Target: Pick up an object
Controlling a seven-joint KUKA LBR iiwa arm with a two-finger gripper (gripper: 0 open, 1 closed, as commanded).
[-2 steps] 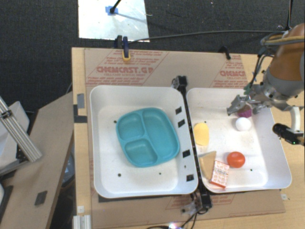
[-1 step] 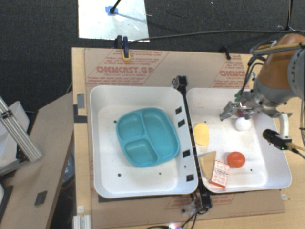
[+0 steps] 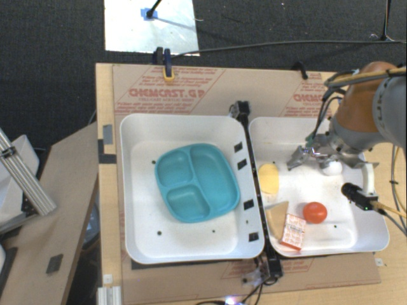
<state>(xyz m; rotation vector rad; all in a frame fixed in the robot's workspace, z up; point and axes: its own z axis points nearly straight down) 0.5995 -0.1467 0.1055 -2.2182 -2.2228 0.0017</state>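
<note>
my gripper [image 3: 316,156] low over right bin [image 3: 340,237], back half; can't tell how open, nothing seen in it | candidates: yellow piece [image 3: 269,178] nearest, red ball [image 3: 315,212] nearer front | I'd centre on one, descend straight, clear of the divider | text: board [image 3: 191,81] reads CHEMCAST GP; packet [image 3: 294,231] print unreadable

Teal divided plate [image 3: 197,182] smooth plastic; white bins [image 3: 136,189] semi-gloss plastic; red tomato [image 3: 315,212] glossy.
</note>
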